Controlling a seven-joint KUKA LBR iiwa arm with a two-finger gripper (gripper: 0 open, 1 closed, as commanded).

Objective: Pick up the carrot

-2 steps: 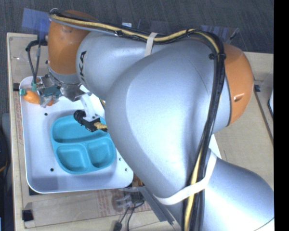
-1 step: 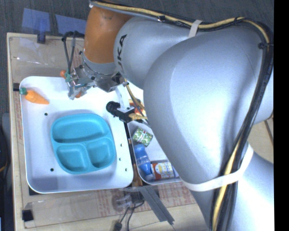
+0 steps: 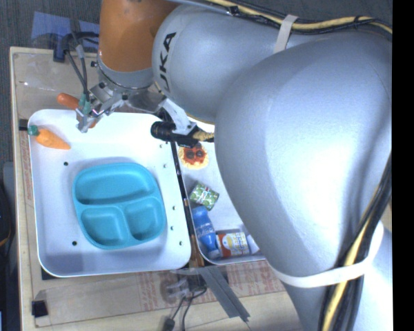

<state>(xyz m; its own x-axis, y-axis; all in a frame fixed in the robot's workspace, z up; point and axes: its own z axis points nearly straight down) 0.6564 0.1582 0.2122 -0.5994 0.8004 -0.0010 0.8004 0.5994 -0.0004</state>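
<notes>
The carrot [image 3: 50, 138] is orange with a green tip and lies in the far left corner of the left white bin [image 3: 110, 135], close to the bin's wall. My gripper [image 3: 87, 118] hangs below the orange wrist band, over the bin's far edge. It is a short way to the right of the carrot and slightly farther back. I see a gap between the gripper and the carrot, and nothing visible in its grasp.
A blue divided tray [image 3: 117, 204] sits in the middle of the left bin. The right bin [image 3: 205, 257] holds a pizza-like toy [image 3: 194, 157], a green box [image 3: 204, 196], a blue bottle [image 3: 205, 230] and a small can [image 3: 235, 243]. Another orange object [image 3: 67, 100] lies just outside the left bin's far edge.
</notes>
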